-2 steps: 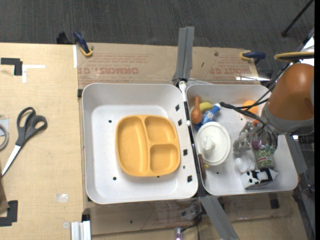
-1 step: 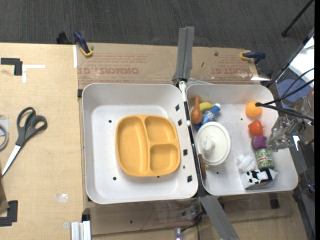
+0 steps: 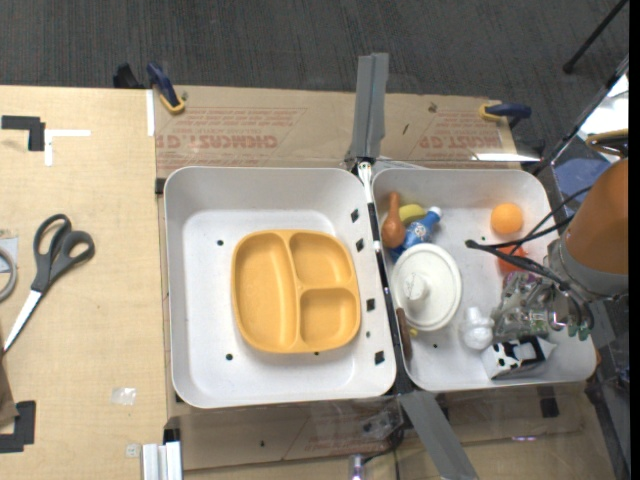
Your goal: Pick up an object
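Near the counter's front right corner, the claw (image 3: 528, 313) hangs low in the right bin (image 3: 452, 370); grip state cannot be told; candidate objects, an orange ball (image 3: 507, 218) and white lid (image 3: 427, 286), lie beside it; the approach is judged under way; next comes descent onto one item.

A light wooden surface (image 3: 80, 368) carries two shallow white bins side by side: the right bin (image 3: 535, 183) under the fingers (image 3: 525, 313), the left bin (image 3: 190, 298) beyond it. Black-handled scissors (image 3: 45, 263) lie farthest from the fingers. Brown cardboard (image 3: 260, 128) sits beneath the bins.

Dark grey carpet floor (image 3: 250, 23) beyond a pale wooden bench (image 3: 80, 368) under even light.
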Controlling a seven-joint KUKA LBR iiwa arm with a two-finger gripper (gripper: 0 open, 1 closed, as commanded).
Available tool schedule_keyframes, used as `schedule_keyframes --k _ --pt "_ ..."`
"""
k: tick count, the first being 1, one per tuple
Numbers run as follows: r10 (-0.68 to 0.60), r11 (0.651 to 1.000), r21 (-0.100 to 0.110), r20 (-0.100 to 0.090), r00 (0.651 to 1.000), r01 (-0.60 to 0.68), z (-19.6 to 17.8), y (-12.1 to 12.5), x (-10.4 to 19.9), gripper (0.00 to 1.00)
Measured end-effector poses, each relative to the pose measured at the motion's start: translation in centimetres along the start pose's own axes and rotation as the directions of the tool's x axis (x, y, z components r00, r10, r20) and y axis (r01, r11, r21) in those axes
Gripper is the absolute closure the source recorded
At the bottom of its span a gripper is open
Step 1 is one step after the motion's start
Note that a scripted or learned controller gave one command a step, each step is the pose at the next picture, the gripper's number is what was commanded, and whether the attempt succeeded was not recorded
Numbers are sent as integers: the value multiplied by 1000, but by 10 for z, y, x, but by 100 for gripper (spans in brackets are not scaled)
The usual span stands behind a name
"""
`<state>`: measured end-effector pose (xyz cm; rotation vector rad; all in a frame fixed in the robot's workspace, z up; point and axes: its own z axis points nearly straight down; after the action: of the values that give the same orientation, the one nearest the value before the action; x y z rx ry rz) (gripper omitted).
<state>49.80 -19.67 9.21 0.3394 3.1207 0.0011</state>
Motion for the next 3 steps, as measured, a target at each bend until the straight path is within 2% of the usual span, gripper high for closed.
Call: schedule_keyframes --k 1,2,3 --pt "215 977 0 -1 977 -215 0 59 8 100" --pt "313 950 2 1 950 -313 -171 39 -45 100" --pt "260 966 1 -1 966 -260 -37 41 -42 100"
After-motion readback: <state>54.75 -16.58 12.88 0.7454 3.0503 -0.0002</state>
